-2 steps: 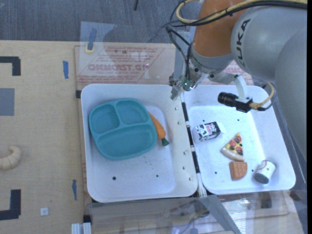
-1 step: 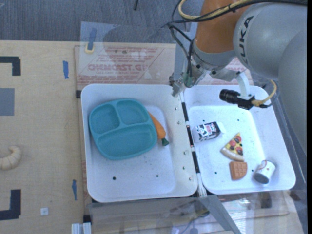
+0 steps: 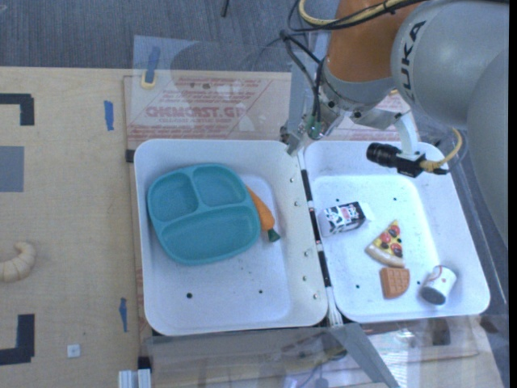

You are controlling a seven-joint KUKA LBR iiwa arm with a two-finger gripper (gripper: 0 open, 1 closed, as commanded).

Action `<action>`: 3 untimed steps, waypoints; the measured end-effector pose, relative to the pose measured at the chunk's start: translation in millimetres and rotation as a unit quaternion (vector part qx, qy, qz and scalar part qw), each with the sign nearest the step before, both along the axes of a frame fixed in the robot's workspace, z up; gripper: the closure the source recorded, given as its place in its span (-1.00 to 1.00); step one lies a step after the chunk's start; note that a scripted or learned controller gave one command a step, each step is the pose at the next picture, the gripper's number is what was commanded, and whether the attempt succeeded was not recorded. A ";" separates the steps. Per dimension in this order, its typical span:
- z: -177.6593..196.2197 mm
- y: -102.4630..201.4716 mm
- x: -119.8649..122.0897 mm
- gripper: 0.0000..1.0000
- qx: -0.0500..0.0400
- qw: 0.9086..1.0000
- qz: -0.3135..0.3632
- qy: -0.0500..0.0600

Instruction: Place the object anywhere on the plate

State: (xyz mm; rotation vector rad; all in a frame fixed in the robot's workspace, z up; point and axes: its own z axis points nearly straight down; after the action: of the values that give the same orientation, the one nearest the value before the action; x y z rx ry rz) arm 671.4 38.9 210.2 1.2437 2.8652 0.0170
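The grey arm with its orange band is reaching in from the right, and the gripper is hanging over the back edge of the bins, near the seam where the two white bins meet. The view is too poor there to judge the gripper's state; nothing is showing in its grasp.

In the left bin, a teal divided plate is lying toward the back, and a toy carrot is resting just beside the plate's right rim, apparently touching it, with its green tip pointing toward the front.

In the right bin, a small black-and-white carton is sitting near the left wall. A toy pizza slice is lying to its right, an orange cracker-like piece is sitting just in front of the slice, and a small white cup is lying on its side near the front right corner.
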 end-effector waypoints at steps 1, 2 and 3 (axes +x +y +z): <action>11.9 -0.6 1.6 1.00 0.001 1.000 -0.001 -0.004; 23.7 -1.0 3.2 1.00 0.001 1.000 -0.001 -0.007; 35.5 -1.2 4.8 1.00 0.002 1.000 -0.002 -0.011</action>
State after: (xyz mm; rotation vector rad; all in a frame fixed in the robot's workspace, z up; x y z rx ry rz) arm 676.1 37.7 245.7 1.2410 2.8466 0.0362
